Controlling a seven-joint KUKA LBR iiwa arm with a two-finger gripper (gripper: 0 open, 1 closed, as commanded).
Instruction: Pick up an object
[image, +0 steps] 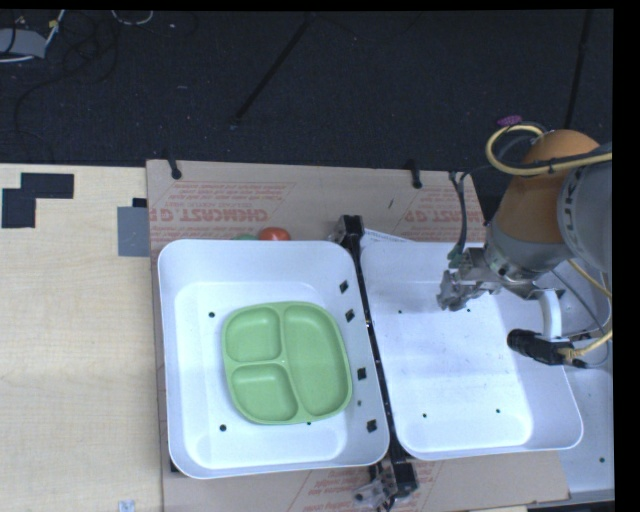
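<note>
Green plastic, a 3-compartment tray (287, 362) lies flat in the middle of the left bin (190, 270), its long axis running from upper left to lower right. The gripper (458, 294) hovers over the upper part of the right bin (500, 425), well apart from the tray; whether it is open or closed I cannot tell. So the tray lies to the gripper's left in the camera view and lower, across the divider (365, 330) between the 2 bins. A red object (274, 235) peeks up behind the left bin's far rim.

A divided plate (287, 362) lies in the left bin (190, 300); the hand (456, 293) hangs over the right bin (480, 420).
</note>
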